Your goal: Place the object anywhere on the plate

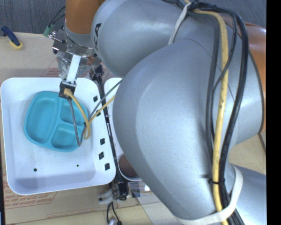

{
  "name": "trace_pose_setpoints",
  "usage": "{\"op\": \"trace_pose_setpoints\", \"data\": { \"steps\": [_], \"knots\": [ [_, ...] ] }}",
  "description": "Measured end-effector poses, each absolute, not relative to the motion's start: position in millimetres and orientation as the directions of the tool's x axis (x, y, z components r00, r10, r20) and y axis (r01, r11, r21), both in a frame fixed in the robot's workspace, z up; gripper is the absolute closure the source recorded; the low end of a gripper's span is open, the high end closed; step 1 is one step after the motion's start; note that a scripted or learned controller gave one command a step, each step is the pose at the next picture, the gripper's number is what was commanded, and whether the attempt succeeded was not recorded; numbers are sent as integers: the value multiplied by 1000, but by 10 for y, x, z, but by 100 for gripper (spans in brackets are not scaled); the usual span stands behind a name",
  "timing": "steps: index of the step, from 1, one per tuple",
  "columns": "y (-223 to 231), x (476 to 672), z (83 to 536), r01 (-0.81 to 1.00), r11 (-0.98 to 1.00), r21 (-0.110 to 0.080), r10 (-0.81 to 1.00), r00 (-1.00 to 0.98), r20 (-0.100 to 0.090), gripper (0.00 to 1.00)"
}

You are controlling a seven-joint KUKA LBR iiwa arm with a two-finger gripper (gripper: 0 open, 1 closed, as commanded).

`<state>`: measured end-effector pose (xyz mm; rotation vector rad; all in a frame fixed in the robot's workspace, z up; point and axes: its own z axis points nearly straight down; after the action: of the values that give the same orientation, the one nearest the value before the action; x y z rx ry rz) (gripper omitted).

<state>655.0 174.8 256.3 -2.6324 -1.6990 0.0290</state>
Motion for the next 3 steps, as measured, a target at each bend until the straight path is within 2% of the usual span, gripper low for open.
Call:
{"op": "trace_pose_setpoints", "data": {
  "steps": [1,2,3],
  "knots": [
    [801,6575,3394,889,-458,-4,889,458,-3,100],
    [391,6570,3873,779,-627,-6,779,627,-6,100],
    [-36,6548,4800,591,-807,-5,591,807,-4,100]
  ]
}}
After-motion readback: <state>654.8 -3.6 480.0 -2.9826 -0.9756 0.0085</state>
